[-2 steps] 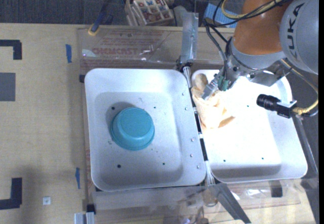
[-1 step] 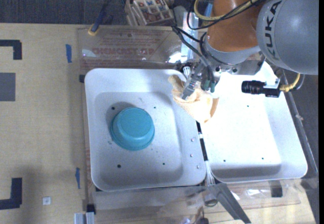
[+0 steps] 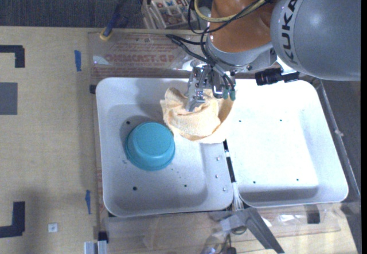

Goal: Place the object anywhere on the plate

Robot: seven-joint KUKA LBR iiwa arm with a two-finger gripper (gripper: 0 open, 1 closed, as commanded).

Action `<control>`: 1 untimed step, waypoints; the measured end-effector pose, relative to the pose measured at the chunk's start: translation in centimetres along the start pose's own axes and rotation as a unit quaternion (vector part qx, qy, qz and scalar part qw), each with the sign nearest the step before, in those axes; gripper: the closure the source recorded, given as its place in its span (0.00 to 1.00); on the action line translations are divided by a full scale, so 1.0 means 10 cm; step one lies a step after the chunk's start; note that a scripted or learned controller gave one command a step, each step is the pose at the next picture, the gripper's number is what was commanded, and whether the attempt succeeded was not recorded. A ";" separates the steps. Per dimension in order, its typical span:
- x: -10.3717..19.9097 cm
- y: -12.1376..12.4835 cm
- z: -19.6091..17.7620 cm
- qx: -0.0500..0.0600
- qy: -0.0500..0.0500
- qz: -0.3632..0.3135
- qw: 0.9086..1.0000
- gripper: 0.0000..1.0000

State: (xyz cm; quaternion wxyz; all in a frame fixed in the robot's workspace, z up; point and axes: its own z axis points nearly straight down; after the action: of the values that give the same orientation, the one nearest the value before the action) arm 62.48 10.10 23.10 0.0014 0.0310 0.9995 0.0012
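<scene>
Looking down at a slant on a pale wooden bench (image 3: pixel 46 149) carrying two shallow white plastic bins side by side. Seeing the left bin (image 3: pixel 114 201) holding a round teal-blue plastic bowl (image 3: pixel 150 145) turned upside down, sitting left of centre on the bin floor. Just beside it, up and to the right, spotting a crumpled pale yellow cloth (image 3: pixel 192 121) — bunched up near the bin's back right corner, with one edge draping toward the divider between the two bins. Touching or nearly touching the bowl at its lower left, hard to say which.

Reaching in from the right: a big grey KUKA arm (image 3: pixel 321 23) with a glossy orange band (image 3: pixel 238 9) above the wrist, black and yellow cables looping around it. Hanging right over the cloth, the metal two-finger gripper (image 3: pixel 198 98) with its fingers (image 3: pixel 196 91) pointing down and pressing into the top folds of the fabric. Looking fairly narrow and appearing to be pinching a ridge of the cloth between them, fabric rising up around the tips.

Seeing the right bin (image 3: pixel 287 144) with just a few small dark specks on its floor. Not managing to pick out anything that reads as a plate — only the bowl and the cloth near the gripper.
</scene>
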 end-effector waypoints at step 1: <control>0.00 0.52 0.05 0.000 0.000 -0.031 1.000 1.00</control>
State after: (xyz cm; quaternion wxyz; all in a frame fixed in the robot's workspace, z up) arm 62.83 15.27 22.58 0.0013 0.0002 1.0000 0.0011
